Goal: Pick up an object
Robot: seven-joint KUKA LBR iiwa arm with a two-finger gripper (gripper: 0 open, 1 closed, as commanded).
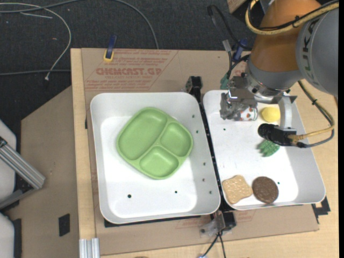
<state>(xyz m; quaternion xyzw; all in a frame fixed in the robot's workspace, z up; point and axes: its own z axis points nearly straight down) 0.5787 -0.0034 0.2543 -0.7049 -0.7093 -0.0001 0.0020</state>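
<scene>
My gripper (235, 109) is low over the far left part of the right bin (301, 176). A small red and white object (247, 114) lies right against it, partly hidden by the gripper body. A yellow object (270, 113) sits just to the right of that. A green toy (269, 148) lies mid-bin under a black part of the arm. A tan cracker (236, 188) and a round brown cookie (265, 190) rest at the near edge of the right bin.
The left bin (107, 187) holds a green divided plate (155, 142) near its middle. The rim between the two bins runs just left of my gripper. The grey and orange arm (279, 36) looms over the right bin's far side, with cables trailing to the right.
</scene>
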